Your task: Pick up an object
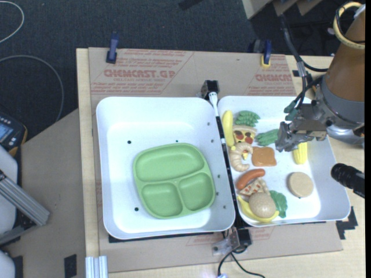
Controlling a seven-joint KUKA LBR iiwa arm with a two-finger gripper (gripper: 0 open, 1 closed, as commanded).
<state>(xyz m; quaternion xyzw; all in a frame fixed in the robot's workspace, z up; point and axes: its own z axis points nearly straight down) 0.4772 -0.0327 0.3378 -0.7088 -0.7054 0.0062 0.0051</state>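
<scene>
Lower centre, a green divided plate (173,179) sits alone in the left bin (110,155). Toy food crowds the right bin (330,204); the gripper (288,141) hovers over corn (300,153) at mid-right, jaw spread unclear.

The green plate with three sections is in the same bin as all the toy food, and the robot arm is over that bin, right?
Not quite. The camera view shows the green plate alone in the left bin. The toy food, like the banana and the round cookie, lies in the right bin, and the gripper is over that one.
</scene>
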